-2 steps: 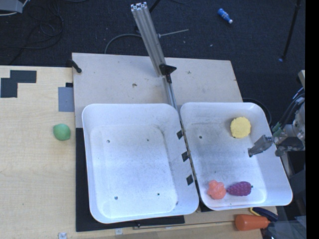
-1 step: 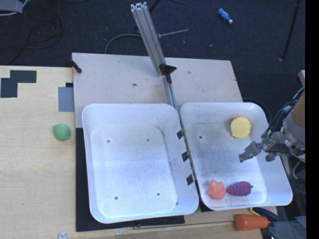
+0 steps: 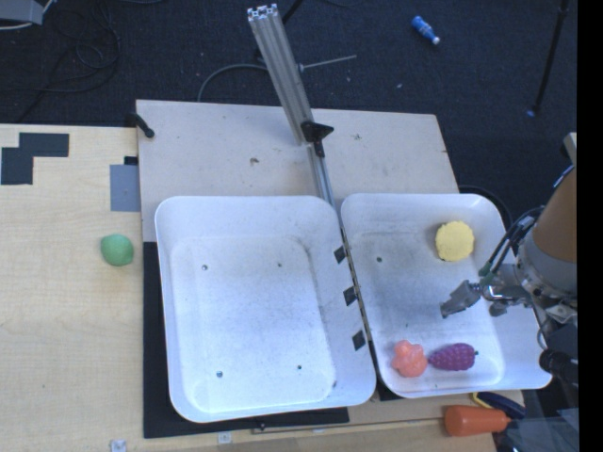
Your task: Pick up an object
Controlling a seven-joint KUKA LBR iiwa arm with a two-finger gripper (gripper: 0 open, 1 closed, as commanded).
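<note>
The right bin [image 3: 396, 217] holds a yellow round object [image 3: 455, 241] near its far right side. A pink-orange object [image 3: 409, 358] and a purple grape-like bunch [image 3: 453, 356] lie side by side at its near edge. My gripper [image 3: 476, 298] reaches in from the right and hovers over the right bin's middle right, between the yellow object and the purple bunch. Its fingers look spread and nothing shows between them.
The left bin [image 3: 245, 309] sits beside the right one, joined by black clips along the divider [image 3: 349, 295]. A green ball [image 3: 118, 250] rests on the wooden bench at the left. An orange object [image 3: 476, 419] lies just outside the right bin's near edge. A metal rail [image 3: 287, 73] slants behind the bins.
</note>
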